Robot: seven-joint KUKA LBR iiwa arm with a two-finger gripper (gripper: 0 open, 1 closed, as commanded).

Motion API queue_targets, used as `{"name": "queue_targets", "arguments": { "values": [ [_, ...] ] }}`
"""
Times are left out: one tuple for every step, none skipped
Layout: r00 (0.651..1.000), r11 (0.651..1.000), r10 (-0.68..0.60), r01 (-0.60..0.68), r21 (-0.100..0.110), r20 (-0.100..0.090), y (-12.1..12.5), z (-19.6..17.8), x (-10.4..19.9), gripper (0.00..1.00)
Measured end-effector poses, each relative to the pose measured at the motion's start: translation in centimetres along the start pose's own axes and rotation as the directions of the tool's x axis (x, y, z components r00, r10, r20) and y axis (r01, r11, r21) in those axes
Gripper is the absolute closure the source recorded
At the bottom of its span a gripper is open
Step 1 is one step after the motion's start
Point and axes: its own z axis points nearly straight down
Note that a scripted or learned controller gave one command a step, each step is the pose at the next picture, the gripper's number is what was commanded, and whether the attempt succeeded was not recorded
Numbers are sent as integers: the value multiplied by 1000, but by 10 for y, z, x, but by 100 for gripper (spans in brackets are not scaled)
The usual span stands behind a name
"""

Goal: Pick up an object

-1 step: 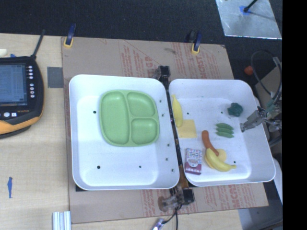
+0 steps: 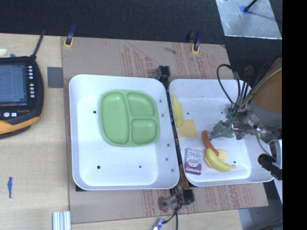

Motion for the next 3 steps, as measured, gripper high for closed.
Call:
{"name": "queue_targets", "arguments": {
  "values": [
    [1000,1000,0,0,-1,1,18,74,8,0],
    [1000,1000,-1,1,-3,2,39,89,27,0],
    [1000,1000,-3,3,-2,4,39,79,25,100]
  ]
}}
